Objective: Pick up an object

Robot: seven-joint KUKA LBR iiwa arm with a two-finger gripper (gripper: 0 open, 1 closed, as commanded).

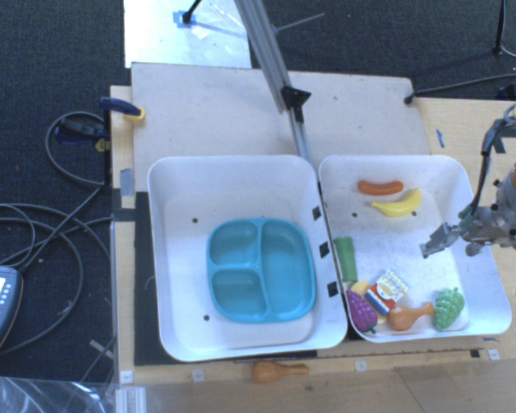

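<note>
My gripper (441, 240) hangs over the right side of the right bin (464, 172), above bare white floor, with nothing seen in it. To its upper left lie a yellow banana (398, 203) and a red sausage (380, 187). Along the bin's front lie green grapes (448, 307), an orange drumstick (408, 316), a small yellow and red packet (386, 287), purple grapes (361, 310) and a green block (345, 258). The green grapes are the closest thing, just below the gripper.
A teal divided plate (261, 269) lies in the left bin (168, 231). Another orange drumstick (279, 370) rests on the bench in front of the bins. A slanted metal pole (271, 50) crosses the back. Cables (60, 222) lie at left.
</note>
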